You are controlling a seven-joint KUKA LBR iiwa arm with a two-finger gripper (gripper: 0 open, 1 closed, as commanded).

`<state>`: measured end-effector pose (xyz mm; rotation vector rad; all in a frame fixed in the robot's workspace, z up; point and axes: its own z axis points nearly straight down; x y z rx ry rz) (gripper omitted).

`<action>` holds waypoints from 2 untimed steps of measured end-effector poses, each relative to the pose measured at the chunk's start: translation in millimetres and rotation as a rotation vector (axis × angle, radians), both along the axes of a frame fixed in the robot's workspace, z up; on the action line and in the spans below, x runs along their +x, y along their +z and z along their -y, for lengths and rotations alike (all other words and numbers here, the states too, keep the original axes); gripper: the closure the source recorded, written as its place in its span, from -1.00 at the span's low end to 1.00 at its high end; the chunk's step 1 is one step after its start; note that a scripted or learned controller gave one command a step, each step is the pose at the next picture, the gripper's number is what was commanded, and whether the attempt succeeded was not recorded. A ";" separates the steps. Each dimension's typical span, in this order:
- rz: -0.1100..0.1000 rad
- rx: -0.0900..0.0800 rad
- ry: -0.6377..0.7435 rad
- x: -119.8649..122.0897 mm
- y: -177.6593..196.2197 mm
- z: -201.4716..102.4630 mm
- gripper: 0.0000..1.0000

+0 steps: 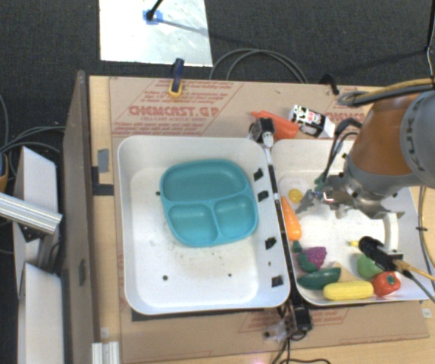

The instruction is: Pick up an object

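Observation:
My gripper (320, 199) hangs low over the back left part of the right bin (308, 154), the grey arm reaching in from the right. A small yellow piece (295, 196) lies just left of it. An orange carrot (290, 218) rests along the bin's left wall. Toward the front lie a purple piece (314, 256), a dark green cucumber (320, 279), a yellow piece (346, 290), a green pepper (367, 267) and a red tomato (386, 282). Nothing shows in the gripper.
The left bin (142, 203) holds a teal divided plate (208, 202). An orange tool (272, 124) and a black-and-white item (308, 119) lie on the cardboard behind the bins. Black clips (269, 196) line the shared wall between bins.

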<state>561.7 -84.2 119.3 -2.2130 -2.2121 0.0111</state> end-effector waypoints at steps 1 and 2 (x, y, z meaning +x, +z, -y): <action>0.020 -0.005 0.006 65.9 -36.2 -1.1 -1.00; 0.025 -0.003 0.005 66.2 -20.7 -1.3 1.00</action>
